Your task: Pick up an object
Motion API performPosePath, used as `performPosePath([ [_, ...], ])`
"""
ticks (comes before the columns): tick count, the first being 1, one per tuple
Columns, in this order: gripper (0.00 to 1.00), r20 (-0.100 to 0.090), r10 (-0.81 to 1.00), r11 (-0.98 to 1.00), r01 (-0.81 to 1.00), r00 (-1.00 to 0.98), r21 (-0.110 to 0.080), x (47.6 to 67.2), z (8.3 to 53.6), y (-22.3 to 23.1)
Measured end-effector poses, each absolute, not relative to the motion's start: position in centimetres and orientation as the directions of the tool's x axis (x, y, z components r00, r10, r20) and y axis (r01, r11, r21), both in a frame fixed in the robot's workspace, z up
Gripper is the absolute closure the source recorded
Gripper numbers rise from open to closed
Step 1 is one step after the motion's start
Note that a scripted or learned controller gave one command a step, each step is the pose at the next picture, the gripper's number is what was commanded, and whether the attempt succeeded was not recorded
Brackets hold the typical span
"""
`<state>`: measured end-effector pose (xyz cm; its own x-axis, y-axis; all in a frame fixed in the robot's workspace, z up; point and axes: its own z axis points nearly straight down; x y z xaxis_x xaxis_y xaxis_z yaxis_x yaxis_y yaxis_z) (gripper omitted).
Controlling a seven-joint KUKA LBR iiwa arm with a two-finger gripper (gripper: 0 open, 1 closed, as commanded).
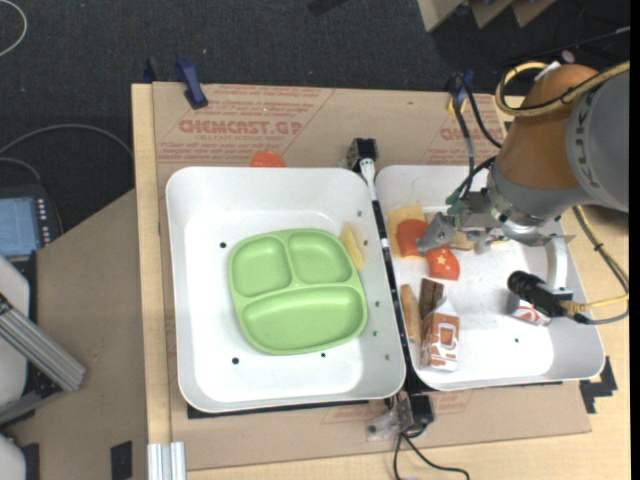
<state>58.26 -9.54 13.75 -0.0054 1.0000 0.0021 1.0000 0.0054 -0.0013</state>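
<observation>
My gripper (447,232) hangs low over the back left part of the right bin (500,363), at the end of the grey arm with its orange band (545,148). A red round piece (410,236) lies just left of the gripper, and a second red piece (446,265) lies just in front of it. A pale yellow flat piece (404,214) lies behind the first red one. Nearer the front lie a dark brown bar (431,297), a thin brown stick (408,309) and a small brown and white carton (441,341).
The left bin (200,348) holds a green divided plate (297,290) and a small yellow piece (352,246) near its right wall. A small red and white item (531,315) lies at the right of the right bin. The bins' shared walls (385,268) run between them.
</observation>
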Motion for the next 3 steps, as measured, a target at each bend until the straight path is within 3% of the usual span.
performPosePath([
  [1,0.0,0.002,1.0,-0.001,1.0,0.001,-0.007,56.1,8.2,-9.1],
  [2,1.0,-0.001,1.0,-0.002,1.0,0.002,0.003,56.3,9.6,-9.2],
  [3,1.0,0.001,1.0,0.01,1.0,-0.01,0.017,64.9,19.2,-1.8],
])
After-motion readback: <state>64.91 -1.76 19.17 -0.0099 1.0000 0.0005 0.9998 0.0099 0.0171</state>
